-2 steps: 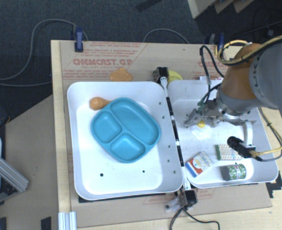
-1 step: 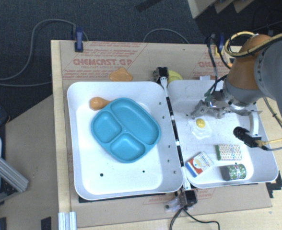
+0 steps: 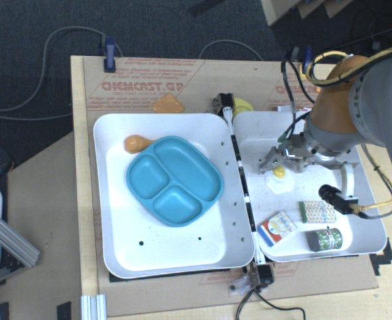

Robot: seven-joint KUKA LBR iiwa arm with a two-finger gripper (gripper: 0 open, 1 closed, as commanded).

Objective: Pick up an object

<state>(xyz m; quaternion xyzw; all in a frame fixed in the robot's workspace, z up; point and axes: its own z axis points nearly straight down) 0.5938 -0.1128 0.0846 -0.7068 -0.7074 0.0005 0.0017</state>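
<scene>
My gripper point(image 3: 284, 163) hangs low over the back left part of the right bin point(image 3: 369, 242), open, its metal fingers point(image 3: 269, 163) spread apart. Just below and in front of it lies a white fried-egg toy point(image 3: 279, 179) with a yellow yolk; I cannot tell whether the fingers touch it. Nothing shows between them. Nearer the front of that bin lie a red, white and blue box point(image 3: 277, 227), a green patterned box point(image 3: 318, 212) and a small green can point(image 3: 326, 239).
The left bin point(image 3: 116, 239) holds a blue divided plate point(image 3: 175, 179) and an orange drumstick-shaped toy point(image 3: 137, 143) at its back left. Behind the bins on the board lie an orange item point(image 3: 168, 104) and a yellow one point(image 3: 242, 105). Cables trail beside the arm.
</scene>
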